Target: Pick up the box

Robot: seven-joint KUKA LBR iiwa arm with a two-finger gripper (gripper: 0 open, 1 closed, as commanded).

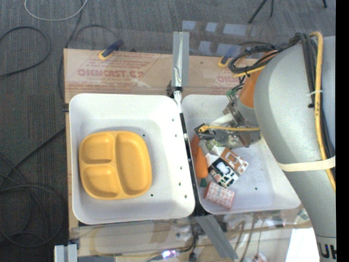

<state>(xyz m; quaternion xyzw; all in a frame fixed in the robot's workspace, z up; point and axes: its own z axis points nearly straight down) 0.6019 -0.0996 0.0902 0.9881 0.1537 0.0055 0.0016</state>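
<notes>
Reaching in over the right bin [272, 198], the grey arm [294, 102] is covering that bin's far right part, and its hand [218, 135] is hanging low near the bin's left wall. I cannot tell from here whether the hand is apart or together; dark parts and a yellow cable are crowding it.

Two white bins are sitting side by side on the bench, their inner walls almost touching. In the right bin the things are bunching toward its left wall, leaving a bare strip of floor along the near right. I am counting three things there. An orange carrot-like piece [200, 160] is lying along the left wall. A small printed box [220, 195] with a reddish pattern is lying flat near the bin's near edge, just beside the carrot's lower end. A black-and-white packet [223, 171] is resting between that box and the hand, overlapping a white and orange card. The box is lying apart from the hand, with the packet standing between them.

The left bin [163, 113] is holding one thing, a yellow divided plate [115, 164] with three sections, sitting toward that bin's left side, with open floor around it.
</notes>
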